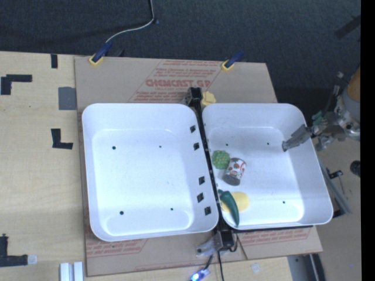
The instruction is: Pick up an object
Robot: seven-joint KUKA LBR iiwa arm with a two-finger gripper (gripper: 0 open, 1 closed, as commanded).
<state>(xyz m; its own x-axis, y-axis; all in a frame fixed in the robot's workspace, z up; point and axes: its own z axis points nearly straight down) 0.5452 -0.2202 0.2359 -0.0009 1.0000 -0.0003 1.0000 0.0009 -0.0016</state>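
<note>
The arm [351, 107] is cut off at the 3 o'clock edge, so little past its wrist shows. The tool [293, 140] is too small and blurred to tell its fingers apart. The can [235, 171] label is too small to read.

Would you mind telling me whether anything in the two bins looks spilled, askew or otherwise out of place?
Nothing stands out. The right bin holds a small cluster near the divider: a green broccoli-like toy, a small can lying tilted, and a green and yellow toy. Nothing has spilled. The gripper hangs over the bin's right edge.
</note>
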